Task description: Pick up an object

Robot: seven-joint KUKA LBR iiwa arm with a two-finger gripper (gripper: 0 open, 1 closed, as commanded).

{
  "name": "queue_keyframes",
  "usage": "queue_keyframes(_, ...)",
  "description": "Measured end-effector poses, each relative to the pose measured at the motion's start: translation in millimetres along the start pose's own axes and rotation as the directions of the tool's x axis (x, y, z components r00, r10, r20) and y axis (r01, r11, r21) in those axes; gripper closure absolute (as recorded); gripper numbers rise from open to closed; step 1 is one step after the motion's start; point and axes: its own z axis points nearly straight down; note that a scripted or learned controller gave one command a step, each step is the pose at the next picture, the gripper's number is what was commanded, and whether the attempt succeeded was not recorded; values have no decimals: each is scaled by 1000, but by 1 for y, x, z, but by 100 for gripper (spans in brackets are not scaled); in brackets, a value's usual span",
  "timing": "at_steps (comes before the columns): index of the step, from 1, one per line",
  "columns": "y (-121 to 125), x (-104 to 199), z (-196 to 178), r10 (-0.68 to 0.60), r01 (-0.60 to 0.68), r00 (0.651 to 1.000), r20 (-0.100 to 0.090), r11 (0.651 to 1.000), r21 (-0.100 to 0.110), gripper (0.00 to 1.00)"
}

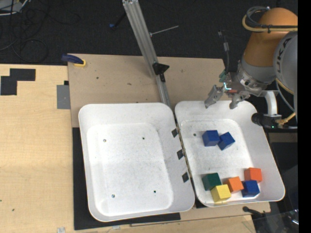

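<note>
My gripper [224, 98] hangs over the far rim of the right bin [265, 144], its two fingers spread apart with nothing between them, one fingertip toward the bin's far left corner and the other nearer the middle of that rim. Behind it my grey arm with its orange band [271, 35] comes in from the right. Of what lies before me, the left bin [126, 130] is the biggest thing, a shallow white tray sitting just beside the right one, the two joined along their shared edge by small black clips [179, 153]. A long metal rail [145, 42] slants down from the far side of the bench toward the gap between the bins. The blocks I might take are all in the right bin, well apart from my fingers: two blue cubes [217, 139] touching each other near its middle, and a cluster at its near edge, where a green cube [211, 180], a yellow cube [220, 192], an orange cube [235, 183], a red-orange cube [253, 174] and another blue cube [250, 188] sit crowded together.
</note>
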Motion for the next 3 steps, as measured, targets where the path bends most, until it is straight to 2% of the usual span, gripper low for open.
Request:
queue_keyframes(1,1,0,-3,-3,3,1000,2,1000,-4,0)
queue_keyframes(2,-6,5,44,-1,1,1000,1,1000,0,0)
queue_keyframes(3,-8,-4,94,1,-1,1000,1,1000,0,0)
